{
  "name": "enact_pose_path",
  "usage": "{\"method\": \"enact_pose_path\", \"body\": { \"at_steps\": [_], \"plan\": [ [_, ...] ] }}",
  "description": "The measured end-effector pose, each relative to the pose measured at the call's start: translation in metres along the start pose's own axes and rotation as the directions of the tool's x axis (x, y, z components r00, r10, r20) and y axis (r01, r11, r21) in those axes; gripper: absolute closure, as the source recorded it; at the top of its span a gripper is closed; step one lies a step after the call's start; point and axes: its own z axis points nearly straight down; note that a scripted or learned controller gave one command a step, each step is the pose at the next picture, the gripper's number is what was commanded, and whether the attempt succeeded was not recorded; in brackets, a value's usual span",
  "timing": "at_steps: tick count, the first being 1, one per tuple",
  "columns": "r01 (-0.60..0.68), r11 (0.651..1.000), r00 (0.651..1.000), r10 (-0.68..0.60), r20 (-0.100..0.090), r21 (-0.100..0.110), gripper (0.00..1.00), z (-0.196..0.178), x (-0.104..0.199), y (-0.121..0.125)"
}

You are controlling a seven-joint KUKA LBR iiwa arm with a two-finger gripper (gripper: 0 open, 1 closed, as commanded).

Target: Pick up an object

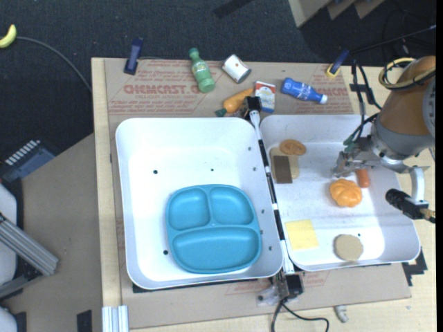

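Gripper [348, 163]: low in the right bin [394, 244].
Fingers: can't tell if open or closed.
Nearest: orange lump [345, 193], just below it.

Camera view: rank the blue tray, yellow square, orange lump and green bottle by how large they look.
1. blue tray, by far.
2. yellow square.
3. orange lump and green bottle look about alike; I won't rank them.

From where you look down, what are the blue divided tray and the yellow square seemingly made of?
The blue tray looks like molded plastic: one even colour, rounded compartments, soft sheen. The yellow square lies flat, matte and thin; probably a toy cheese slice in plastic or foam, hard to say which.
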Motion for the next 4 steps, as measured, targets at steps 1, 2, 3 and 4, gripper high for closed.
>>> {"method": "enact_pose_path", "body": {
  "at_steps": [1,2,3,4],
  "plan": [
    [0.0,1.0,1.0,0.0,0.0,0.001,0.0,0.0,0.0,0.0],
    [0.001,1.0,1.0,-0.001,-0.002,0.005,0.0,0.011,0.034,-0.04],
    [0.0,1.0,1.0,0.0,-0.002,0.005,0.0,0.011,0.05,-0.078],
    [-0.001,1.0,1.0,0.001,-0.002,0.003,1.0,0.001,0.05,-0.078]
  ]
}}
